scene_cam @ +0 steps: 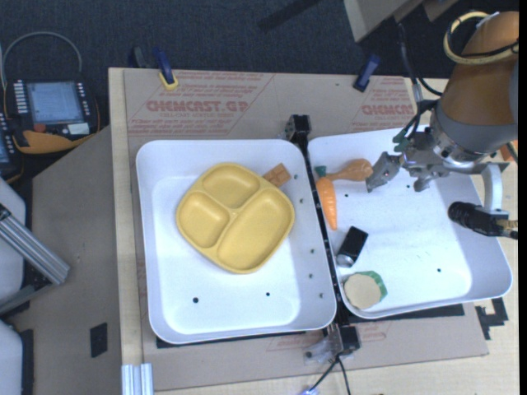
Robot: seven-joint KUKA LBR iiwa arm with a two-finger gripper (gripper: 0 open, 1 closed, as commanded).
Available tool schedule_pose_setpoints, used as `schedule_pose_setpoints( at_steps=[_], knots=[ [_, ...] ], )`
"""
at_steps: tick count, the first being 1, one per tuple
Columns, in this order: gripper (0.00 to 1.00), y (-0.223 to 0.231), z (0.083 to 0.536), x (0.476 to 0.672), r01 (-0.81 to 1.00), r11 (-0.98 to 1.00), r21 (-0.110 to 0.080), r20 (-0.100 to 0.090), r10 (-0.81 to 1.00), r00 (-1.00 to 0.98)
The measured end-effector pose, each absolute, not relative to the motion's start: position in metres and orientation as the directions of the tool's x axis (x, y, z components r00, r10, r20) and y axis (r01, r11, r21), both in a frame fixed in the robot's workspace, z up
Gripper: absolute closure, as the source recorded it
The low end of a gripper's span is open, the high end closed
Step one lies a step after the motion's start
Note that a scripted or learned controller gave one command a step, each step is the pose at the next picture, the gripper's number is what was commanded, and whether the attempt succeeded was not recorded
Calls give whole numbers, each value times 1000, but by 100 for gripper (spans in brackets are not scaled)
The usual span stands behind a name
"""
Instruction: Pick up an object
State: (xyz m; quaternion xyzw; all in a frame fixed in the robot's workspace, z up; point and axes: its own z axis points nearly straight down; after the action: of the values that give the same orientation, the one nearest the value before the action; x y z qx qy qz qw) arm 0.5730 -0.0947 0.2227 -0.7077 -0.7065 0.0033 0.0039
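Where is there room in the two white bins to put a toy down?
Left bin: the bare floor below the yellow divided plate, toward the near rim. Right bin: the open floor right of the black block, below the hand. It is crowded along the right bin's left wall, with the carrot, the black block and the round piece.

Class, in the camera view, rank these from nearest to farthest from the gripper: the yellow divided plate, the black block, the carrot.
Measured from the gripper:
1. Carrot, right bin's left edge.
2. Black block, lower in that bin.
3. Yellow divided plate, left bin.
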Motion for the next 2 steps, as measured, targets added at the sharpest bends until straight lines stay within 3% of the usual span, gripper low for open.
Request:
schedule_pose_setpoints(
  at_steps=[1,2],
  knots=[
    [0,-95,227,575,1000,0,-1,0,1000,0],
    [0,-101,184,577,1000,-1,-3,0,1000,1]
  ],
)
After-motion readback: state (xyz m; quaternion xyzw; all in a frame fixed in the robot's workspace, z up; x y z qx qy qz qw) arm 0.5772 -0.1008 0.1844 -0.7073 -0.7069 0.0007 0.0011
